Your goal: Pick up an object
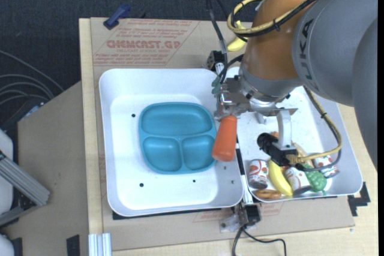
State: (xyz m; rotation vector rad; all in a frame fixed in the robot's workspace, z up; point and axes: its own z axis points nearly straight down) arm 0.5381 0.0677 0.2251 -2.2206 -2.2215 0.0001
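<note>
1. Camera view, from above and at a slant: a tabletop (96,201) covered by a brown sheet with red print carries two shallow white bins side by side.
2. Left bin (114,129): it holds a blue divided plate (177,135) with one long compartment on the far side and two smaller ones on the near side. The plate lies flat, near the bin's middle and towards its right wall.
3. Arm (336,27): grey, with an orange band above the wrist, it reaches in from the right and covers the far part of the right bin (348,156).
4. Gripper (228,112): it points down over the wall that the two bins share, just beside the plate's far-right corner.
5. Carrot (225,139): this orange, tapered piece sits directly under the gripper, its upper end touching the gripper's lower parts. Its long axis runs from far to near, and its rounded near end overlaps the plate's right rim. Whether the gripper is clenched on the carrot or released cannot be told, because the contact point is hidden by the wrist.
6. Near corner of the right bin: a yellow banana (278,177) lies between two red-and-white cans, one to its left (258,172) and one to its right (295,177), all close together. A green item (317,181) lies just right of them.
7. Far-left edge of the tabletop: a small blue object (117,16) lies well apart from both bins.
</note>
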